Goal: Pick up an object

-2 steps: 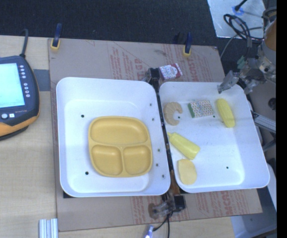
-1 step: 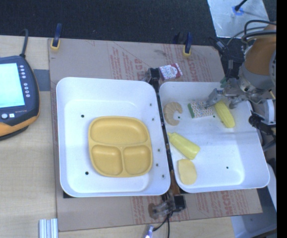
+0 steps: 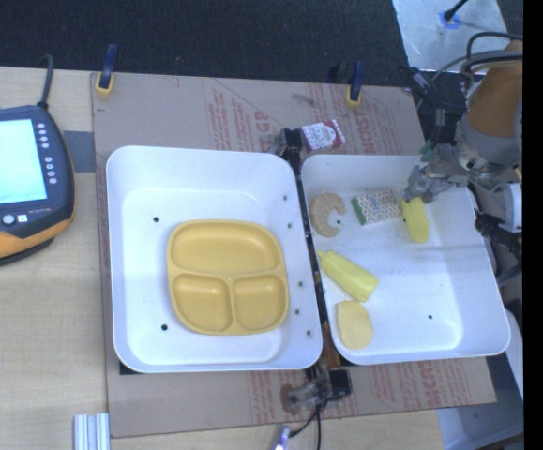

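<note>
Above a pale wooden surface [image 3: 37, 345] laid with a brown cardboard sheet [image 3: 205, 111], two shallow white bins sit side by side, their inner rims touching. The left bin [image 3: 130, 251] holds a yellow divided plate [image 3: 226, 277] with three compartments, lying flat near the bin's centre. The right bin [image 3: 459, 317] holds the loose objects: a tan ring-shaped piece [image 3: 326, 213] near its upper left corner, a small speckled green-and-white block [image 3: 376, 205] just beside it, a yellow oblong piece [image 3: 415, 220] to the right of the block, a longer yellow cylinder [image 3: 348, 274] lying at a slant along the left wall, and a pale yellow flat oval [image 3: 354, 324] just below that cylinder. The grey arm with its orange band [image 3: 492, 97] reaches in from the right, and its tool [image 3: 421, 184] hangs over the upper part of the right bin, directly above the top end of the yellow oblong piece and close to the speckled block. Whether the tool is spread or pinched together cannot be told, and no object can be seen gripped in it. A small red-and-white packet [image 3: 321, 136] lies on the cardboard beyond the bins. A handheld control pendant [image 3: 13, 181] with a lit screen rests at the surface's left edge.
</note>
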Available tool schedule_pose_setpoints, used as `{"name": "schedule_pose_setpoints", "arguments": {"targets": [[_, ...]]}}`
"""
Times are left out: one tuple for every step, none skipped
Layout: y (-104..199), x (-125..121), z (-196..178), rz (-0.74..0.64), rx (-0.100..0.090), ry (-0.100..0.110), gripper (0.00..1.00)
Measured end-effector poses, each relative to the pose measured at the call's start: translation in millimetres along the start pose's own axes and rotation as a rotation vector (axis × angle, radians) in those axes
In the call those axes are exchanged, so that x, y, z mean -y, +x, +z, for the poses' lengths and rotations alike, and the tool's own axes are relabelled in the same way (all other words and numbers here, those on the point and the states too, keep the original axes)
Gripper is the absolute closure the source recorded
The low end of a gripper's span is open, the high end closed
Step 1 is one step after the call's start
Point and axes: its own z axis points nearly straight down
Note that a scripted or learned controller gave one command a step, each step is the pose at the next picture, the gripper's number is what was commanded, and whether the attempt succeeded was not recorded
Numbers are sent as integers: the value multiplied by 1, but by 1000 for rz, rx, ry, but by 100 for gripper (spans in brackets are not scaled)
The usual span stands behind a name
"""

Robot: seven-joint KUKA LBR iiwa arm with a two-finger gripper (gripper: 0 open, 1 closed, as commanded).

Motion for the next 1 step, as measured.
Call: {"name": "schedule_pose_setpoints", "arguments": {"targets": [[45, 6, -39, 4, -1, 0, 100]]}}
